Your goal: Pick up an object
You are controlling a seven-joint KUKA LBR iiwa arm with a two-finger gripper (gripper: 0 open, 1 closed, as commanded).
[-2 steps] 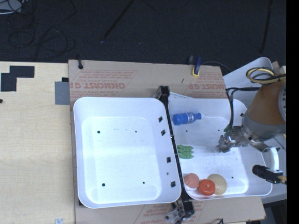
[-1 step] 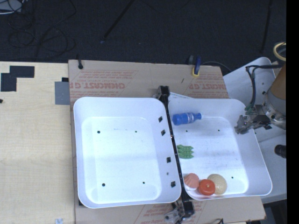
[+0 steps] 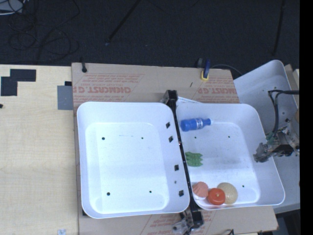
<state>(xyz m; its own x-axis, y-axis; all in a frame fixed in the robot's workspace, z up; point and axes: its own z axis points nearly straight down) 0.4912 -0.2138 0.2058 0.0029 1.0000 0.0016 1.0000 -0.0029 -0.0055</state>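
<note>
The right bin (image 3: 244, 119) holds a blue bottle (image 3: 195, 124) lying on its side near the far left corner. A small green object (image 3: 193, 159) lies by the divider. In the near corner a pink piece (image 3: 199, 189), a red round object (image 3: 216, 196) and a beige round object (image 3: 228, 192) sit close together. My gripper (image 3: 264, 153) is low over the bin's right rim, apart from all of these objects, with nothing visible in it.
The left bin (image 3: 83, 131) sits beside the right one, joined by a black divider strip (image 3: 178, 146) with clips. Both rest on cardboard (image 3: 127, 82). Cables (image 3: 278, 116) and a white cover (image 3: 264, 82) lie at the right.
</note>
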